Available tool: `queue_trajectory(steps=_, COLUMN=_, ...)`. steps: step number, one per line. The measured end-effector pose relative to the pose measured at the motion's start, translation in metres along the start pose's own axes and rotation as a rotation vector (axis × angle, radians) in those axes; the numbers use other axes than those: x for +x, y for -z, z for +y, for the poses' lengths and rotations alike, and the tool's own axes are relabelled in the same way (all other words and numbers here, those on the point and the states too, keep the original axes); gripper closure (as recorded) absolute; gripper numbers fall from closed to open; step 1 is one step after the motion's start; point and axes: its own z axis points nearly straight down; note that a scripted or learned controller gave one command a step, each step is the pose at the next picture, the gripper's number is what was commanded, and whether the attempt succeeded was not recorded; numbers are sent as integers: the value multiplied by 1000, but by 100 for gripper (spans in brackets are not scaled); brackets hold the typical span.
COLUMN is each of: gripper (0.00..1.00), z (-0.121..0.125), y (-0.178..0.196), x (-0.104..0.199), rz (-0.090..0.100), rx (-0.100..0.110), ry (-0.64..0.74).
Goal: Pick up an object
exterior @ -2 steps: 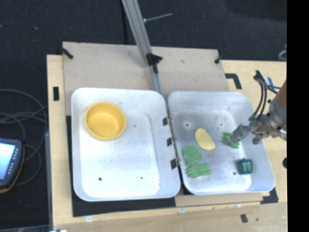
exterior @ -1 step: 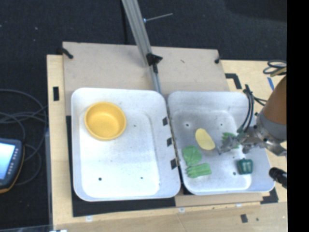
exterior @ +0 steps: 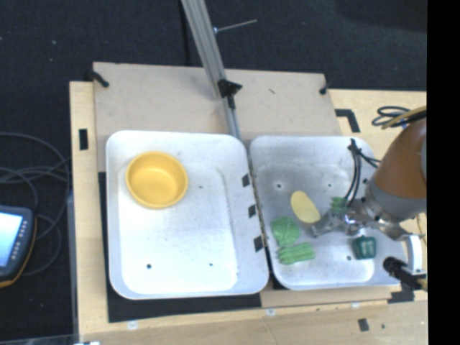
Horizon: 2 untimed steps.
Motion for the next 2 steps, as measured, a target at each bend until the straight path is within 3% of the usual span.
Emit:
queue_trajectory(steps=1, gripper=0, z=0, y=-8, x=-1, rz=-2, rx=-5, ry=0)
queue_trajectory(steps=2, gripper=100, z=1, y=4, x=-1, rz=-1, rx=-9, ry=-1)
